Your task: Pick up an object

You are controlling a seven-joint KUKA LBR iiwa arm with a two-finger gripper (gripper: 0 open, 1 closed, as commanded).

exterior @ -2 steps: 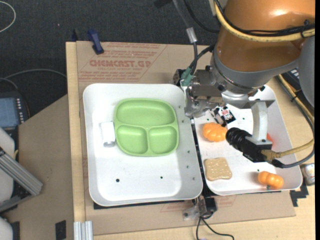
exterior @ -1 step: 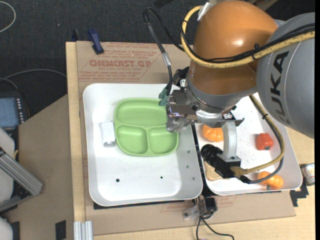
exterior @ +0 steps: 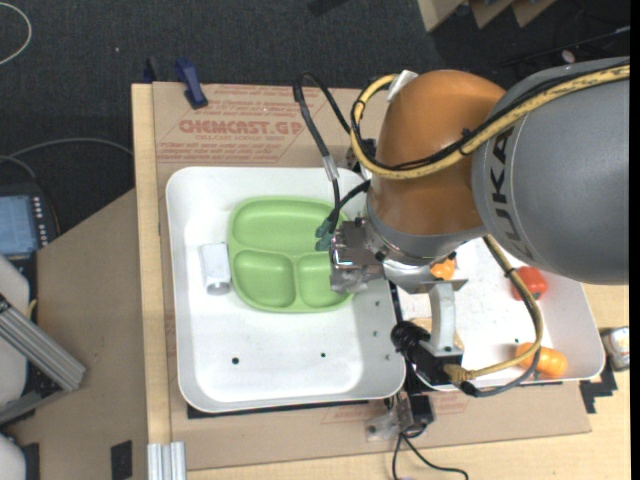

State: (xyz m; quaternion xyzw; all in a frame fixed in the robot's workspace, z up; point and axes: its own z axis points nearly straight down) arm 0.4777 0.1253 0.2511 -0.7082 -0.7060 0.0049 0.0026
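Note:
A green divided plate lies in the upper middle of the left bin. A small whitish cylinder lies just left of the plate. My gripper is low over the plate's right edge, near the wall between the two bins, and the arm's bulky orange and grey wrist hides most of it. Nothing shows as being held by it. Orange pieces lie in the right bin, partly hidden by the arm.
The arm and its cables cover much of the right bin and the divider. Bare white floor of the left bin lies below the plate. A cardboard sheet borders the bins at the back.

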